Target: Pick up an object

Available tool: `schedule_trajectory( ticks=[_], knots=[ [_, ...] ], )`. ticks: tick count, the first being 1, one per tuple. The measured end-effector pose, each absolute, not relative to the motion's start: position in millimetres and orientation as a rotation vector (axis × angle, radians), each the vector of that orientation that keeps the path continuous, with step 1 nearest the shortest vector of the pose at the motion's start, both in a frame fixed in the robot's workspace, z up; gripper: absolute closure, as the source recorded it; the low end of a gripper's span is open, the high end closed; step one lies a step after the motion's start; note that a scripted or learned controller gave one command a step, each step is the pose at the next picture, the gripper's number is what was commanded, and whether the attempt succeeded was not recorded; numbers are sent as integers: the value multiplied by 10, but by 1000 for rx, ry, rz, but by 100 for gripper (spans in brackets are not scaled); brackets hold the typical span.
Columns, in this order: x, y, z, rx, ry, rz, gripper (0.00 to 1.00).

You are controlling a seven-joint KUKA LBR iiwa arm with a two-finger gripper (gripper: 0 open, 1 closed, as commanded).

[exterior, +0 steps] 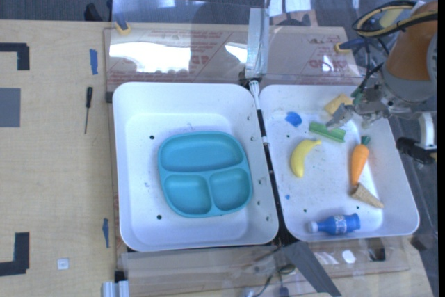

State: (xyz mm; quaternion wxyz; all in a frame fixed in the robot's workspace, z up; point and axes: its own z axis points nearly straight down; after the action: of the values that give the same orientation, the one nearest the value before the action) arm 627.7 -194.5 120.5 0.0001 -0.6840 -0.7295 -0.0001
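I have the tool point(356, 111) over the right bin's far side; I cannot tell its opening. The green stick point(327, 131) lies just left and nearer me, long axis running left-right, the carrot point(358, 162) beyond it.

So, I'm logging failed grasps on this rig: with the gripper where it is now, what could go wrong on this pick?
1. The gripper hovers at the right white bin's far edge, where a flat green stick and a pale yellow piece lie close together; it may nudge both and lift neither.
2. The green stick lies flat and thin, so the fingers could slide over it.
3. A descent this close to the bin wall may clip the rim.
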Motion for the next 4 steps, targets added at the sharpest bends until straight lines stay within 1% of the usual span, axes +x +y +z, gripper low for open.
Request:
schedule_trajectory(
  ticks=[1,2,3,4],
  knots=[
    [6673,-1687,862,-2064,-2370,0,0],
    [5943,-2079,1516,-2050,-2392,-3,0],
    [5798,-2116,970,-2032,-2396,-18,0],
    [5795,-2152,1068,-2040,-2397,-12,100]
  ],
)
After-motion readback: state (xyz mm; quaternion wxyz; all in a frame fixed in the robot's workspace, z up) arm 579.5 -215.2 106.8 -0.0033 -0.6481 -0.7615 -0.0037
